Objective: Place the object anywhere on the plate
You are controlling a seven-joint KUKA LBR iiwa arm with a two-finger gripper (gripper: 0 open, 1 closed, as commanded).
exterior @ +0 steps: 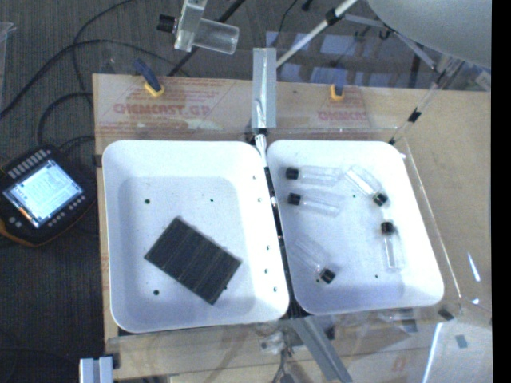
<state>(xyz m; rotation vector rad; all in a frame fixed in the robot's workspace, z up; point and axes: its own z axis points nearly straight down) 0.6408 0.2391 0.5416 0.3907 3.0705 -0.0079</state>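
A flat dark plate (192, 260) lies in the left white bin (128, 166). It is a ribbed rectangle, turned at a slant, and it sits low in the bin, nearer the front wall than the back one. Nothing lies on it.

The things to move are five little clear tubes with black caps. They are all to the right of the plate, in the right white bin (415, 286), well apart from the plate. The tube nearest the plate (313, 262) lies at about the plate's own height, with its cap pointing to the front. Two more tubes lie higher up than the plate and side by side: the upper tube (313, 174) and the middle tube (315, 204), both with caps on the end toward the plate. The far slanted tube (366, 185) and the far upright tube (390, 247) are the farthest from the plate.

The grey arm (435, 10) is high above and far to the right of the plate, past the back of the counter (455, 182). I cannot tell if the hand is spread or pressed together.

A small lit screen box (41, 191) sits to the left of the plate, outside the bins.
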